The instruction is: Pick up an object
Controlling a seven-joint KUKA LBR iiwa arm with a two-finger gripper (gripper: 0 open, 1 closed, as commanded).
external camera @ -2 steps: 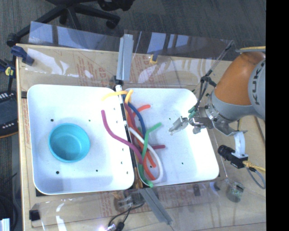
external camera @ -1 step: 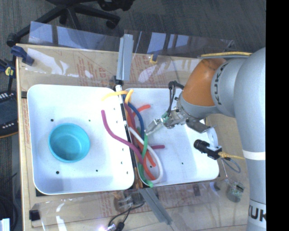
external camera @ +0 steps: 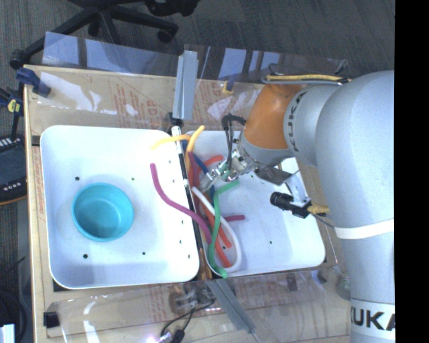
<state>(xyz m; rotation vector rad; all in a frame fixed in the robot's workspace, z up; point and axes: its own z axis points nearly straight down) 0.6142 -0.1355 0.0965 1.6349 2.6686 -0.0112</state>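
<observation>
The arm [external camera: 335, 147] bends down into the right bin [external camera: 295, 248], its gripper [external camera: 224, 173] beside the tangled straws [external camera: 214, 221]. Whether it is open or closed, I cannot tell. The blue bowl [external camera: 102, 212] sits well apart.

My grey arm [external camera: 348, 174] covers the right side of the right shallow white bin [external camera: 295, 251] and runs out of frame at the right and bottom edges. My fingers [external camera: 224, 175] are too small and cluttered to read; whether they grip anything, cannot tell. The tangle of coloured flexible strips [external camera: 214, 221] overlaps itself, lower strands hidden. Black office chair base [external camera: 127, 17] is cut off at top.
</observation>
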